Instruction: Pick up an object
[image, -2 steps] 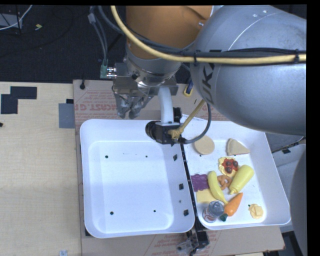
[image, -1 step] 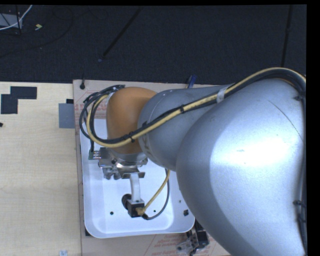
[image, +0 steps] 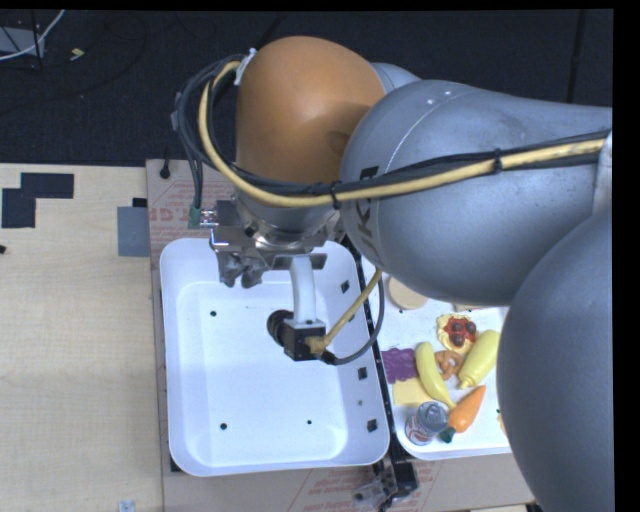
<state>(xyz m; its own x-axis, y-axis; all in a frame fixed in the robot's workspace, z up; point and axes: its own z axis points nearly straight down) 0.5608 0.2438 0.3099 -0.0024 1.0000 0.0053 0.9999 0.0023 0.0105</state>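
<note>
My gripper (image: 242, 268) hangs over the far edge of the left white bin (image: 250, 425), under the orange band of the wrist. Nothing can be seen held in it. The loose objects lie in the right bin (image: 470, 448): a yellow banana (image: 431, 372), another yellow piece (image: 481, 357), an orange carrot (image: 467, 408), a purple item (image: 399, 364), a small can (image: 428, 421) and a red and yellow item (image: 457, 329). The big grey arm covers most of the right bin.
A pale round object (image: 404, 295) peeks out below the arm at the right bin's far left. A dark divider (image: 375, 370) separates the two bins. The wooden bench (image: 75, 340) stretches to the left, with black and grey squares on it.
</note>
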